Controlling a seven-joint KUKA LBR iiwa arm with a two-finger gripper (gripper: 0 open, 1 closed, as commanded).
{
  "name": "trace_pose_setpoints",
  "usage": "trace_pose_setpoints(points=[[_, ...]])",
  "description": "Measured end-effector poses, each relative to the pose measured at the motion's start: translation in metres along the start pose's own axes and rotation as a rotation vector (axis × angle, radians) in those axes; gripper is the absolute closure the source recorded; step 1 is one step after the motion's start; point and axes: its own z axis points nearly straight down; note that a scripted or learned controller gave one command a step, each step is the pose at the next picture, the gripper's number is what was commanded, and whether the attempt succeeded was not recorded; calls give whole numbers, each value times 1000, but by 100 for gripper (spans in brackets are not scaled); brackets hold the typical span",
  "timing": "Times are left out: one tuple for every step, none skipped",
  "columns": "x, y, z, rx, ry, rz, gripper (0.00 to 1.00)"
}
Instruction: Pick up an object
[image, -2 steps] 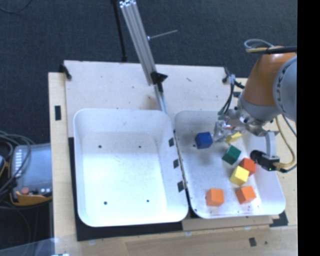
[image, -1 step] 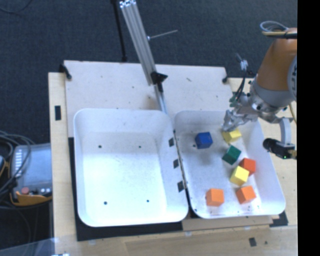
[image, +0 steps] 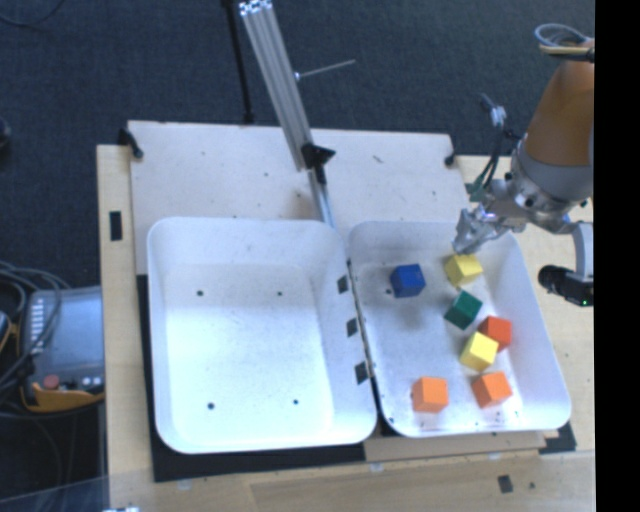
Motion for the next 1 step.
trace_pose_setpoints(points=[[58,3,2,4,3,-4,100]])
